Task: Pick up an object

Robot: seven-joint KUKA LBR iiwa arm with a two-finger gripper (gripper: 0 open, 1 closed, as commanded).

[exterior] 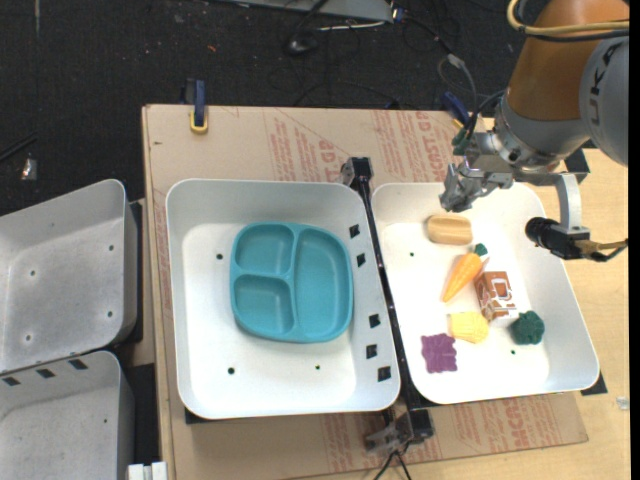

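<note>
A grey-and-orange robot arm's gripper (456, 196) hovers over the far part of the right bin (570, 368), just beyond a tan bread roll (449, 230); its grasp cannot be judged. A teal divided plate (292, 281) lies in the left bin (195, 368).

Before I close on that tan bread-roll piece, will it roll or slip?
The bread roll looks like smooth moulded plastic, so probably light and stiff. Its rounded sides may slip or skid on the bin floor. The carrot lies close, so a push could nudge it.

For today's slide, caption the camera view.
Gripper hovers over right bin beside bread roll; teal tray in left bin.
</note>
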